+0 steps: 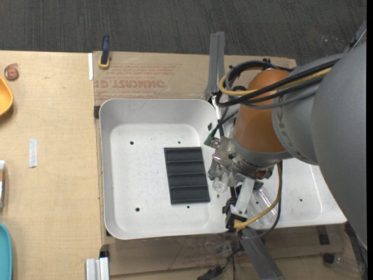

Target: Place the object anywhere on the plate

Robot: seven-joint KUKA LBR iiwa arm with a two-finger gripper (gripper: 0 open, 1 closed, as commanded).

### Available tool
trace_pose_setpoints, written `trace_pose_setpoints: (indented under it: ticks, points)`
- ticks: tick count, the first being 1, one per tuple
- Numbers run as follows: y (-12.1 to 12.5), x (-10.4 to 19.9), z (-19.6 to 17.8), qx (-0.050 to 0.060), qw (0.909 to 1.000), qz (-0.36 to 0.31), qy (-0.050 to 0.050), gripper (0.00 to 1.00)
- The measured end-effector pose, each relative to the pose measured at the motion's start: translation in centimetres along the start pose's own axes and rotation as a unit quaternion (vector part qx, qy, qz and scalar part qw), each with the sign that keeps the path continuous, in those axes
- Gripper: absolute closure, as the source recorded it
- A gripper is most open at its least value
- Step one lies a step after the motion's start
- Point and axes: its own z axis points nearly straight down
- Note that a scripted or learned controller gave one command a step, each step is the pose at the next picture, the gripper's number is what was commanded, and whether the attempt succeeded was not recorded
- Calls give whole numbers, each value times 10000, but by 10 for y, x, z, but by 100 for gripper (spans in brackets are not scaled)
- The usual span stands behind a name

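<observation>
You are looking down on two white bins side by side. The left bin (116,133) holds a dark ribbed slab (186,175), a flat rectangle with four raised bands across it. It lies flat on the bin floor, right of the bin's middle and close to the right wall. Its long axis runs from far to near, tipped slightly so the near end sits a little further right than the far end. The bands cross it left to right.

The arm (274,121) comes in from the right and covers the strip where the two bins meet. Its orange band sits just right of the slab, and below it the gripper (233,194) hangs over the left bin's near right corner, just beside the slab's right edge. You cannot tell from here whether the gripper is released or clenched, since cables and the wrist housing clutter it. Nothing shows between it and the slab.

The right bin (315,203) is mostly hidden under the arm. Yellow and black cables (256,74) loop over the wrist. On the bench at far left you have an orange dish edge (4,101), and a blue rim (4,252) at the near left corner.
</observation>
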Motion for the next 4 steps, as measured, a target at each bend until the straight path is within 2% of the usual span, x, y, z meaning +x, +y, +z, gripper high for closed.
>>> trace_pose_setpoints:
  ticks: [1,2,3,4]
  points:
    - [42,78,-101,-19,9970,-778,1,100]
    - [60,114,-64,-14,9490,-3153,-3,100]
    - [81,121,15,-19,9510,-3091,0,100]
    - [54,119,-49,-33,9041,-4273,1,100]
